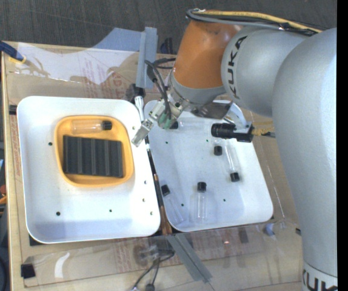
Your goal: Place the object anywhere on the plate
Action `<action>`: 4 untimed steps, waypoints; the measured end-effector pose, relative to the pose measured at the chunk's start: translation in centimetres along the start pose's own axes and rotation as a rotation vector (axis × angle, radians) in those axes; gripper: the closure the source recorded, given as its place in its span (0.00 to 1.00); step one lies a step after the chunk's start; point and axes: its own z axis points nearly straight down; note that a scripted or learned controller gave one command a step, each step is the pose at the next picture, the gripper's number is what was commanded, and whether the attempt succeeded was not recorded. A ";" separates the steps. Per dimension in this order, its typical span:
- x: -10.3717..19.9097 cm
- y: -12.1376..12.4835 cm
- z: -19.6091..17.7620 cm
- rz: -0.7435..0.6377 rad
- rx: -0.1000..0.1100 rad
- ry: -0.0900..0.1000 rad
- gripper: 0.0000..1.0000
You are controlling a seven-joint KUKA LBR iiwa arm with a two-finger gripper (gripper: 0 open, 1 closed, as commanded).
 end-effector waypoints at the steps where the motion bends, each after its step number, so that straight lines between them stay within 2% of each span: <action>1: 0.0 0.0 0.0 0.000 0.000 0.000 0.00; 4: 0.0 0.0 0.0 0.000 0.000 0.000 0.00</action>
